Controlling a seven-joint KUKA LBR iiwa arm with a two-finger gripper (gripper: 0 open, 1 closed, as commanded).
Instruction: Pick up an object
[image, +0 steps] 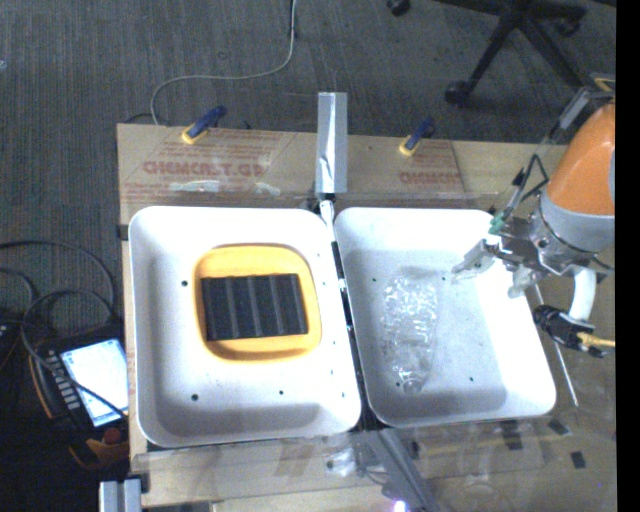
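Observation:
A clear crumpled plastic bottle (410, 325) lies in the middle of the right bin (520, 385). A yellow-rimmed block with a black ribbed top (256, 302) lies flat in the left bin (160, 390). My gripper (494, 274) hangs over the right bin's upper right part, to the right of the bottle and a little beyond its far end. It is open, with nothing between the fingers (470, 263). The arm's orange band (588, 170) shows above the wrist at the right edge.
The two bins meet at a ridge (342, 300) in the middle. Blue-and-yellow clamps (203, 123) (417, 135) hold the board behind the bins. A grey post (330, 145) stands at the back centre. Cables and a tablet (85, 375) lie on the floor to the left.

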